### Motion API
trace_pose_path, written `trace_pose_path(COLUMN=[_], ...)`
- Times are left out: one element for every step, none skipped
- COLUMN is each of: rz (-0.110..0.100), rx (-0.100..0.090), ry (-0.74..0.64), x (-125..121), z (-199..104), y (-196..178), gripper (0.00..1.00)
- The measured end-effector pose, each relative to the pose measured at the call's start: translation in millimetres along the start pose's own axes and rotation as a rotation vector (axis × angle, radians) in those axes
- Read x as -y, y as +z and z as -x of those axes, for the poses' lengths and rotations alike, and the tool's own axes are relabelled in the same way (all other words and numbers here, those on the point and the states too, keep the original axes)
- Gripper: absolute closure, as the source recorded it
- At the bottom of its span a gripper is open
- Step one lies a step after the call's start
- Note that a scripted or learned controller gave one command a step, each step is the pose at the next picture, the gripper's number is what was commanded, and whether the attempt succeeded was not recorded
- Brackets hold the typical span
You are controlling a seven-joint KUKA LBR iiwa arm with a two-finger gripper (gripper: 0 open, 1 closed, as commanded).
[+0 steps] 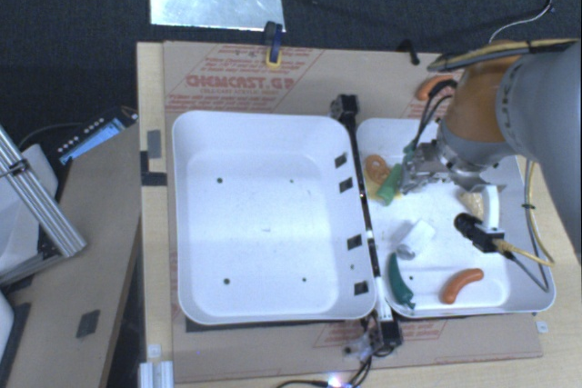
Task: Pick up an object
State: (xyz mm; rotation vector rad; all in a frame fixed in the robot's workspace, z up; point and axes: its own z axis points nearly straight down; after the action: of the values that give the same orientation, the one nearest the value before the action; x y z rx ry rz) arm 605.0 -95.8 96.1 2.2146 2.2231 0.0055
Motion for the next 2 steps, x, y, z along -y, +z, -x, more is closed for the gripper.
trace_pose_path(rz=[0.017,0.011], rx=[0.003,0.002], ry=[-0.003,-0.002], x=[-24.5,-34.3], z=[-9.4,-10.7], y=[-186.8,-288.2], gripper=[1.0,1.0])
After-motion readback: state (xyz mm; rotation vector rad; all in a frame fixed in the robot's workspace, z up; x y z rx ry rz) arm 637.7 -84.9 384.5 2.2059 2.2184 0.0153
